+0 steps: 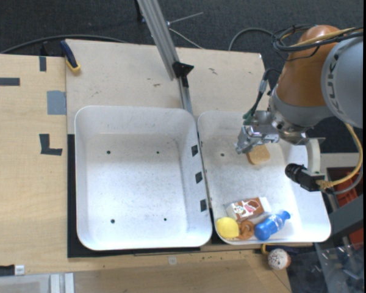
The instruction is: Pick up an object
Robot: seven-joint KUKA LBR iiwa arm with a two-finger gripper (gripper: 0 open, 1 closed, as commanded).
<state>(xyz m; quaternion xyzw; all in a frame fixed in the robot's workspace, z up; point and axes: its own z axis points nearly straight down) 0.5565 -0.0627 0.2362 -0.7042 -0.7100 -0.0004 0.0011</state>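
- your arm (320, 72) comes in from 3 o'clock, grey shell with the orange band, wrist bent down over the right bin (216, 163).
- your jaws (251, 140) sit in the upper middle of the right bin, toward 12 o'clock of that bin.
- jaw state: cannot tell. the metal head is seen from above and the tips blur together.
- a tan bread-like piece (260, 155) lies just below the jaws at their 5 o'clock, touching or nearly touching the head. you can't see it between the tips, so don't count it as held.
- the rest of the objects are bunched at the right bin's 6 o'clock edge, well apart from the jaws.
- yellow ball (227, 227) at the bunch's 9 o'clock end, against the bin's front wall.
- red and white packet (247, 209) just above it, toward 1 o'clock of the ball.
- small brown curled item (247, 229) between the ball and the blue bottle, touching both as far as you can tell.
- blue bottle (271, 224) lying on its side, cap end pointing to 2 o'clock.
- left bin (85, 163) sits at 9 o'clock of the right bin, walls touching along the middle.
- a grey metal rail (161, 32) slants across the bench (110, 72) from 12 o'clock down to the seam between the bins.
- a small speckled ball (279, 259) lies off the bin, at 6 o'clock beyond its front rim.
- a blue and yellow clip (70, 56) sits at the bench's 11 o'clock corner.
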